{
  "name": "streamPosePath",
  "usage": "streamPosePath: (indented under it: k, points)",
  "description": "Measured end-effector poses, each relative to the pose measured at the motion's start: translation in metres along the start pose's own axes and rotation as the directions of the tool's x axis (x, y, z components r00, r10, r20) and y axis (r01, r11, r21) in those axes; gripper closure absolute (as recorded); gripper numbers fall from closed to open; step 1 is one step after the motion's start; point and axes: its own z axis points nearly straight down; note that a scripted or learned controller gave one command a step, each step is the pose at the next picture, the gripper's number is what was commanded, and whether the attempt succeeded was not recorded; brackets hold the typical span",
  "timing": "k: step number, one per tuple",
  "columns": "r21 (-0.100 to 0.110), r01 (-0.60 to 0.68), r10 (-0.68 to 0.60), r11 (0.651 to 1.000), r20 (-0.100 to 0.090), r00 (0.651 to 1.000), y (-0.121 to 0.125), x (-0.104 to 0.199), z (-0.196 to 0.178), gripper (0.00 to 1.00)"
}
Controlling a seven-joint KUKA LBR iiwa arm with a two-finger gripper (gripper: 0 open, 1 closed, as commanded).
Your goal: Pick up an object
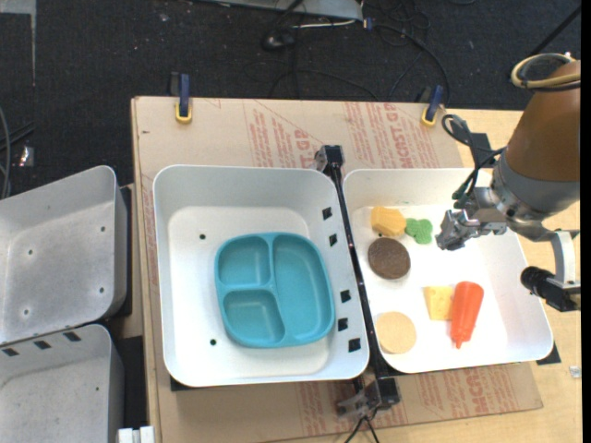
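Hovering over the right bin (531, 340) is where the tool (454, 231) is seen, just right of the green piece (421, 231), so the approach step is probably what's in hand, with nothing picked yet. Whether the tool is open or closed can't be told from this angle, tbh. Several candidates are laid out in that bin: a yellow block (389, 221) touching the green piece, a brown disc (390, 258) below them, a tan disc (397, 331) near the front, and a carrot (464, 312) beside a yellow wedge (438, 301). The next move is judged to be a drop onto the green piece, with care needed not to nudge the block. A teal tray (274, 290) sits in the left bin (175, 192). Red print is seen on the cardboard (268, 132) over the counter, mirrored and not really readable.
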Motion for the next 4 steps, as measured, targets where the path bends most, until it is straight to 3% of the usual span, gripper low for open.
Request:
streamPosePath:
  k: [2, 3, 4]
  points:
    - [-0.003, 0.003, -0.003, 1.0, 0.0, 1.0, 0.025, 0.114, 0.004, 1.0]
    - [0.0, 0.002, -0.002, 1.0, 0.0, 1.0, 0.022, 0.17, 0.006, 1.0]
    - [-0.002, 0.002, -0.002, 1.0, 0.0, 1.0, 0.034, 0.212, 0.005, 1.0]
